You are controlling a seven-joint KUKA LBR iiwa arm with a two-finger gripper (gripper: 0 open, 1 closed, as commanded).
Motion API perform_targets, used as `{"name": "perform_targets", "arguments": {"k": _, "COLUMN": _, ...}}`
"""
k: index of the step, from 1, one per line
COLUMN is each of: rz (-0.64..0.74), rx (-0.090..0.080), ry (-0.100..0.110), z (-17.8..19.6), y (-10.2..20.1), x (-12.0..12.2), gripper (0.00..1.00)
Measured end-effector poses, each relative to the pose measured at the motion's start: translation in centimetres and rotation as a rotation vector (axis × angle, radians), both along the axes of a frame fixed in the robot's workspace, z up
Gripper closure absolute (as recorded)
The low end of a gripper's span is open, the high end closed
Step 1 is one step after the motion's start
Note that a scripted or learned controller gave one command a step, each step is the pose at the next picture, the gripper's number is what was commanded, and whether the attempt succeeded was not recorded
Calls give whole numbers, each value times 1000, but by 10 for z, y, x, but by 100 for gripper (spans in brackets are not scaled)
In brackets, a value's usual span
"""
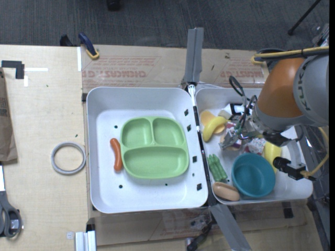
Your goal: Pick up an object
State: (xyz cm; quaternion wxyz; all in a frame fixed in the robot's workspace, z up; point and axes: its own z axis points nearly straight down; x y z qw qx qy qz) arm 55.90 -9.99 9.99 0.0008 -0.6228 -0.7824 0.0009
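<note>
I see the arm [293,93] reaching in from the right, wrist down over the right bin [293,192]. Gripper [238,135] sits low among a clutter of small items in mid-bin; its tips are buried in that tangle, so I cannot tell whether the hand is released or clenched, and can't confirm anything is grasped.

Right bin contents: yellow banana-shaped toy [212,125] at the far left, just beside the gripper; green pea-pod item [216,167] along the left wall, nearer me; tan bread-like piece [226,192] at the near left corner; teal bowl [253,175] upright, near centre, touching or nearly touching the bread piece; yellow object [272,153] just right of the bowl, partly hidden by arm hardware.

Left bin [99,140]: green divided plate [155,147], 3 compartments, flat in the centre; orange sausage-shaped toy [116,154] just left of the plate, on the bin floor.

On the bench left of the bins: grey ring [68,157], well apart from both bins. Scissors [9,218] at the near left edge
</note>
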Motion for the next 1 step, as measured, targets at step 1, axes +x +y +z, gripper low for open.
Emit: {"name": "perform_targets", "arguments": {"k": 1, "rz": -82, "rx": -1, "ry": -1, "z": 91, "y": 94, "x": 51, "gripper": 100}}
